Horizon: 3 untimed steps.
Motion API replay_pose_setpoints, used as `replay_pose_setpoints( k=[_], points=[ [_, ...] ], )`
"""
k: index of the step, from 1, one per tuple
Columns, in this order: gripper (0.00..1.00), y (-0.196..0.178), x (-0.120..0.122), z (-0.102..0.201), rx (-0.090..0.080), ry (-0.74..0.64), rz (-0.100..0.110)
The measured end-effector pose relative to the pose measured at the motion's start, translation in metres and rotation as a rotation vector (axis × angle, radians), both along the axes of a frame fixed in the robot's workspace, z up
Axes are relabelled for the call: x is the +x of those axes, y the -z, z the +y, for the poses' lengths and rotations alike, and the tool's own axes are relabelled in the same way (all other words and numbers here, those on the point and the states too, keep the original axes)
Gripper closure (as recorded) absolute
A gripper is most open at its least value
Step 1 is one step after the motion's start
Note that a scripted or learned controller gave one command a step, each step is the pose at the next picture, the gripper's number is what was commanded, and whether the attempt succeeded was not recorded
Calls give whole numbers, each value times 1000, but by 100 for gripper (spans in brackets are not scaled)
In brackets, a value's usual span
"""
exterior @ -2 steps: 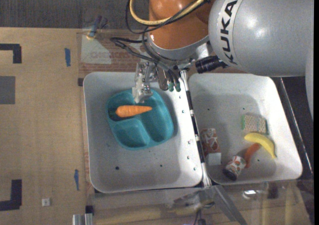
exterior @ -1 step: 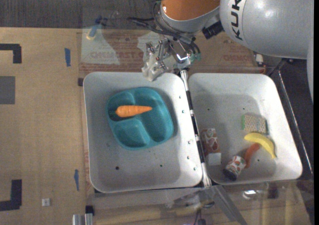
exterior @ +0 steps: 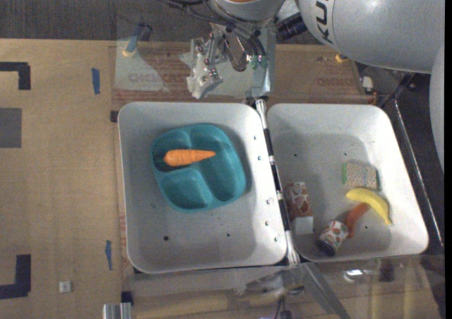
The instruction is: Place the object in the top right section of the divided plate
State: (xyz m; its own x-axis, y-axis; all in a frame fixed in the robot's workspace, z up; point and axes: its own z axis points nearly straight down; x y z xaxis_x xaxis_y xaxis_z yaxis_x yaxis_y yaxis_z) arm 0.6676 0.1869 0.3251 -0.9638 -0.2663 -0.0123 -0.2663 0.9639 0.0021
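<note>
You see two white bins sitting side by side on the counter [exterior: 63, 169]. In the left bin [exterior: 141, 240] there is a teal divided plate [exterior: 201, 194]. An orange carrot [exterior: 188, 157] lies across the top part of that plate. Its fat end is over the top left section and its thin tip points right, into the top right section. So the carrot sits on the plate, lying over the ridge between the two top parts. The right bin [exterior: 318, 134] holds a few small things. There is a yellow banana [exterior: 372, 202] near the right wall, with a small orange thing [exterior: 357, 214] just beside it. Above the banana lies a little spotted sponge [exterior: 360, 173]. A small can [exterior: 332, 236] lies tipped near the bottom of that bin, and a little box [exterior: 299, 200] with red and white on it sits close to the wall between the bins. Your robot's hand [exterior: 212, 70] hangs above the counter, past the top edge of the left bin, well apart from the plate and the carrot. It has nothing in it. You cannot tell from up here how far its fingers are spread. The big grey arm [exterior: 374, 7] fills the top right corner.
</note>
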Motion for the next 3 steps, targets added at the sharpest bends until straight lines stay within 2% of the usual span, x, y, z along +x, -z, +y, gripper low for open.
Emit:
replay_pose_setpoints(
  k=[1, 2, 3],
  points=[
    [100, -45, 0, -18, -1, -13, 0],
    [100, -113, -53, -22, 1, 239, 1],
    [100, -20, -23, -79, -3, 83, 7]
  ],
)
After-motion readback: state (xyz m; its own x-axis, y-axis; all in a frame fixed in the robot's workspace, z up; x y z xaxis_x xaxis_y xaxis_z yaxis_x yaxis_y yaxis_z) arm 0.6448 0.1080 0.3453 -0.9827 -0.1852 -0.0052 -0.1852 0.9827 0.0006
